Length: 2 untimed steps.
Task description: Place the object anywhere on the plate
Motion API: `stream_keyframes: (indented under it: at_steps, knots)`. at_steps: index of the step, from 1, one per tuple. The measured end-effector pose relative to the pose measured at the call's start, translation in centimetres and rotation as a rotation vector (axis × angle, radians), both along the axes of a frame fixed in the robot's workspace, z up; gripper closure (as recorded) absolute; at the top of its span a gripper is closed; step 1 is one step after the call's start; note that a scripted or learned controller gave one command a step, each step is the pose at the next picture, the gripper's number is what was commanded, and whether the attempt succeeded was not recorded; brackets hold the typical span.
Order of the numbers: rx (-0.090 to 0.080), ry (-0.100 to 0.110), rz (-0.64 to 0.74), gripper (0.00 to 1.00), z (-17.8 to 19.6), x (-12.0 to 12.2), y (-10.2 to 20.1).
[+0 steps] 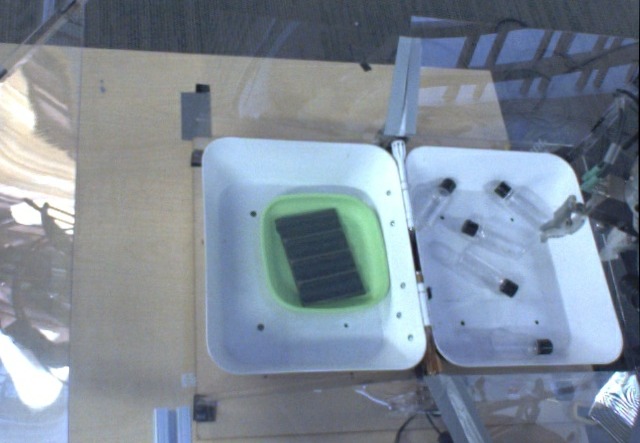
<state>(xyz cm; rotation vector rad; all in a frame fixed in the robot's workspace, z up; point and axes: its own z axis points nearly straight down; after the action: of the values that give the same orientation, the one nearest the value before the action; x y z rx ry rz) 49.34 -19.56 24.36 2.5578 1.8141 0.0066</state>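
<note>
Lying in the right shallow white plastic bin [590, 316] are five small clear vials with black caps [468, 228], spread apart with free floor between them. The left shallow white plastic bin [225, 261] is holding one square light-green plate [374, 251], and one dark ribbed rectangular block [319, 256] is resting on it. The grey two-finger gripper [562, 220] is reaching over the right bin's far right edge; I cannot tell its state.
</note>
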Motion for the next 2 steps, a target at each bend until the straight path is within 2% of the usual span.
stream_keyframes:
  at_steps: [1,2]
  knots:
    - [-0.001,-0.002,-0.046,0.00,7.0,0.1,0.0]
    - [0.000,0.001,-0.054,0.00,5.0,-0.5,0.0]
